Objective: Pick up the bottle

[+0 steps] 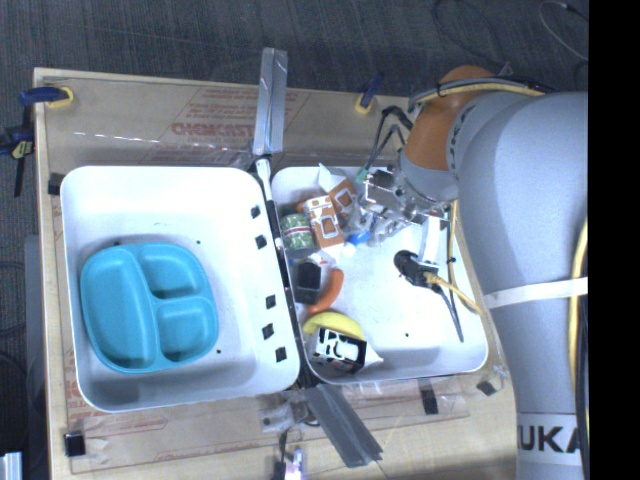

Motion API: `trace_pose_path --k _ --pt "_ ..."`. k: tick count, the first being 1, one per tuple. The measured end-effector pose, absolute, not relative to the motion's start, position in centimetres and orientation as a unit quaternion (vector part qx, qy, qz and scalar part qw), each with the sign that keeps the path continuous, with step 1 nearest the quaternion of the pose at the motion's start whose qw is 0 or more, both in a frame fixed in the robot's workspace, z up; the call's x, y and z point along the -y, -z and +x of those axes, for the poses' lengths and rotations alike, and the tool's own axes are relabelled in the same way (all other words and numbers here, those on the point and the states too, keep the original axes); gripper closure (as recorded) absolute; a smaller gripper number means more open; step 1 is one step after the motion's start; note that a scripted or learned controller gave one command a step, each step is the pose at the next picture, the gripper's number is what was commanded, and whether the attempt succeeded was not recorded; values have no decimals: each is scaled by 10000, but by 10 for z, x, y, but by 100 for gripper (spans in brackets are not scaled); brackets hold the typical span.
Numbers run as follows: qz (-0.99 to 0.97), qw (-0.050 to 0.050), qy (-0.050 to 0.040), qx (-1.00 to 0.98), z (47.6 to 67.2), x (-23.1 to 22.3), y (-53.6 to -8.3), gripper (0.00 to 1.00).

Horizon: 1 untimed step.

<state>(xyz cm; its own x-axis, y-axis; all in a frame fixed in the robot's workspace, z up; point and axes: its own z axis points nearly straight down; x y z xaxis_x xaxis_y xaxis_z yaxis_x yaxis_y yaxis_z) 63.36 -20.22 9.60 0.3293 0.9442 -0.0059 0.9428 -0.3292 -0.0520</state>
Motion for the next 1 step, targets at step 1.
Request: trace_pose_path --k 1 --pt "-8189 15 -14 5740 657 164 -232 100"
